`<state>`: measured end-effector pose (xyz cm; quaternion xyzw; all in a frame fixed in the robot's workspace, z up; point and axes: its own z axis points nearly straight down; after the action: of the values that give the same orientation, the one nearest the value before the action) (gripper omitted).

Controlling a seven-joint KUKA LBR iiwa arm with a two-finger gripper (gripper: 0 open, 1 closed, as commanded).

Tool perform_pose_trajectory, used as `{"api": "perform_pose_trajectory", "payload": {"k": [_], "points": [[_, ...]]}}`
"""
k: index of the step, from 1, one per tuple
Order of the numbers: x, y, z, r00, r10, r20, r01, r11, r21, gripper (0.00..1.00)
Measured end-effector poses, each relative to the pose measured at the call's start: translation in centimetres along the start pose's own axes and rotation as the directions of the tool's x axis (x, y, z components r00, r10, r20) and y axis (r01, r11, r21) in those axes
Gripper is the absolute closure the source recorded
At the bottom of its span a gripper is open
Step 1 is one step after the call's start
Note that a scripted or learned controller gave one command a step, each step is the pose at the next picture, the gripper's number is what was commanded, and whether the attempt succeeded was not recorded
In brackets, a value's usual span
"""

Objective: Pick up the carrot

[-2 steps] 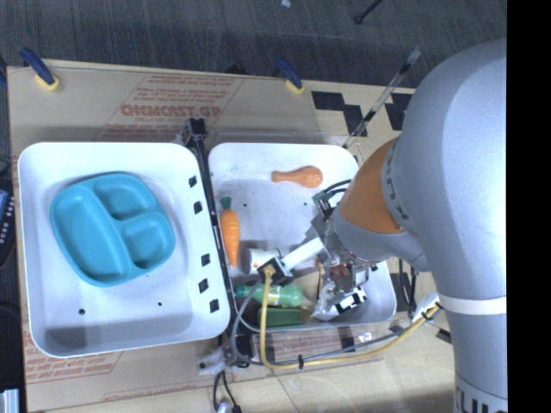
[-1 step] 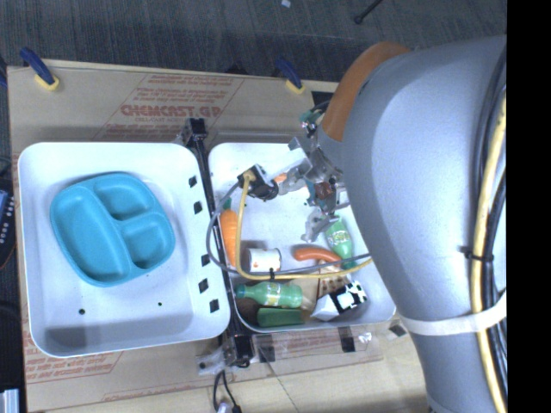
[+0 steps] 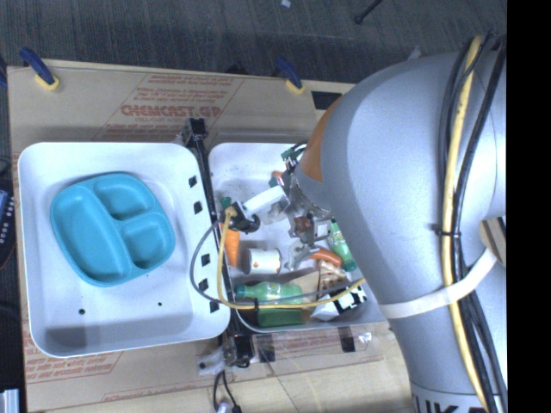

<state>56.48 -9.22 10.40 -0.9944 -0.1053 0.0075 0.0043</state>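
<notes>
Fingers of the gripper [image 3: 300, 226] are hanging low inside the right bin [image 3: 250, 155], but glare and clutter are hiding their tips, so I cannot tell whether they are apart or together. Nothing is visibly sitting between them.

Just to their left, a white cylinder [image 3: 263, 259] is lying on its side. Further left, the carrot [image 3: 231, 245] is lying lengthwise against the bin's left wall, well apart from the gripper. That is my reading of the slim orange shape; a smaller orange piece [image 3: 325, 256] is lying just beside the gripper and I cannot tell what it is. A green bottle [image 3: 277, 294] is resting along the near wall, probably having rolled into the corner.

Spreading outward, the grey arm [image 3: 422, 205] is reaching in from the right and covering much of that bin, its cables [image 3: 456, 144] running down its side so they travel with it. The left bin [image 3: 34, 256] is holding a blue divided tray [image 3: 110, 226].

Both bins are sitting on a brown sheet [image 3: 86, 101], which blue clamps [image 3: 39, 67] are pinning at the far edge, seemingly to stop it sliding. Red print on the sheet is reading "CHEMCAST GP", repeated in rows; the smaller lines are too blurred to read.
</notes>
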Motion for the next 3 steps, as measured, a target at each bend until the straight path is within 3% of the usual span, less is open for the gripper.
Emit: {"api": "perform_pose_trajectory", "payload": {"k": [1, 2, 3], "points": [[8.1, 1.8, 1.1, 1.0, -0.001, -0.009, 0.001, 1.0, -0.001, 0.0], [1.7, -0.8, -9.2, 1.0, 0.0, -0.014, 0.0, 1.0, -0.002, 0.0], [0.3, 2.0, 0.8, 1.0, 0.002, 0.003, -0.002, 1.0, 0.0, 0.0]]}}
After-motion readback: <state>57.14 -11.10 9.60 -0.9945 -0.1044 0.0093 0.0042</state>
